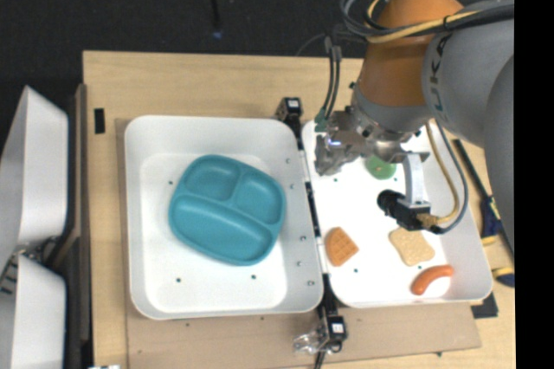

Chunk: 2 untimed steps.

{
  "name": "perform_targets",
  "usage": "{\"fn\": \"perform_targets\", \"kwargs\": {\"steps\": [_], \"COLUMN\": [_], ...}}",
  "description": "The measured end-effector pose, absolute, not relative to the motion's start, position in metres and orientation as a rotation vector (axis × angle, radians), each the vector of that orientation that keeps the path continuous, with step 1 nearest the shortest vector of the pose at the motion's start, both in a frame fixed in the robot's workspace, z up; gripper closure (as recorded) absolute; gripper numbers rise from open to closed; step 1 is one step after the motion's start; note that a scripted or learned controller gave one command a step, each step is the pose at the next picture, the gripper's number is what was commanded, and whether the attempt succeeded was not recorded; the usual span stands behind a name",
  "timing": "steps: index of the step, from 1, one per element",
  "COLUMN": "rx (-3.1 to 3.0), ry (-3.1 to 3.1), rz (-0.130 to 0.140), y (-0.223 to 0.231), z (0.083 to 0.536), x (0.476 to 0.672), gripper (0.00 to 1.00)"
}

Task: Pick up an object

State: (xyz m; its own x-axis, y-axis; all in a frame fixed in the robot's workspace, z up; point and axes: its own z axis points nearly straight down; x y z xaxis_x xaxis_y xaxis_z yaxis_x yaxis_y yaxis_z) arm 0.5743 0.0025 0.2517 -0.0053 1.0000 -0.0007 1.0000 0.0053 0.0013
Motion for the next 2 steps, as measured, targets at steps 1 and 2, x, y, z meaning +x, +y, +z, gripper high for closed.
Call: {"fn": "perform_targets", "kwargs": {"steps": [1,2], "rx": [2.213,2.218], "ry": [2.229,2.225], "rz": [0.003,0.000], "y": [0.0477,0.0451], "z": [0.2523,0.2522], "x": [0.5921,0.5912], "gripper": [1.00,0.00]}}
